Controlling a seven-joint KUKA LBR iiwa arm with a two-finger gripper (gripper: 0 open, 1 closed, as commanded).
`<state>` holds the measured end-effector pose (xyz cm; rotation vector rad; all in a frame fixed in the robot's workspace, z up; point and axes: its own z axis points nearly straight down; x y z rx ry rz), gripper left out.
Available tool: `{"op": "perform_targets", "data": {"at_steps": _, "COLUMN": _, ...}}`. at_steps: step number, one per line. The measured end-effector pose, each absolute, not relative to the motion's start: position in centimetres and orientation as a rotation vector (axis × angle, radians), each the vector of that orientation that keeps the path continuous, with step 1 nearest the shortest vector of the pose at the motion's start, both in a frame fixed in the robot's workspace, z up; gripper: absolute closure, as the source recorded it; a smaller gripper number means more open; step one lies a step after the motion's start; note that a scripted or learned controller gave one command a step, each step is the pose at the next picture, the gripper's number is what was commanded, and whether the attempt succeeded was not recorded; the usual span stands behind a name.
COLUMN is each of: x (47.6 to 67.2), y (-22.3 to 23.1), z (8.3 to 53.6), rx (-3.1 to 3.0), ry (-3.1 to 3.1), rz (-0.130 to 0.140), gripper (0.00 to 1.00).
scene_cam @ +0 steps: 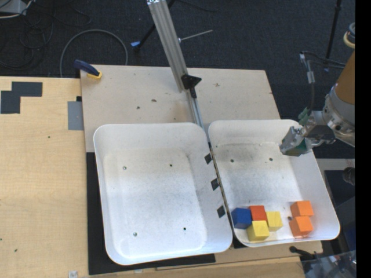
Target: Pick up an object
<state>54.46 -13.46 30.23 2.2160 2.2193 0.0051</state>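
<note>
Blocks (272, 218) clustered along right bin's (261, 138) near edge, row running left-right.

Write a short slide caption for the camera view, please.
The gripper hangs over the right bin's far edge, with coloured blocks clustered in its near corner.

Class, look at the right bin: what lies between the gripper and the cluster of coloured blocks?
In the camera view, bare white bin floor lies between the gripper at the bin's upper right edge and the blocks near its front edge.
</note>
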Motion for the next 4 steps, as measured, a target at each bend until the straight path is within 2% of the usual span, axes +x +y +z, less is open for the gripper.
{"op": "perform_targets", "data": {"at_steps": 1, "x": 57.6, "y": -8.1, "z": 29.0, "rx": 2.217, "ry": 2.229, "rz": -0.001, "gripper": 1.0}}
{"op": "perform_targets", "data": {"at_steps": 2, "x": 54.4, "y": 4.5, "z": 18.6, "rx": 2.222, "ry": 2.236, "rz": -0.011, "gripper": 1.0}}
{"op": "perform_targets", "data": {"at_steps": 3, "x": 56.2, "y": 1.3, "z": 19.0, "rx": 2.225, "ry": 2.22, "rz": -0.006, "gripper": 1.0}}
{"op": "perform_targets", "data": {"at_steps": 4, "x": 52.7, "y": 7.9, "z": 18.9, "rx": 2.22, "ry": 2.233, "rz": -0.006, "gripper": 1.0}}
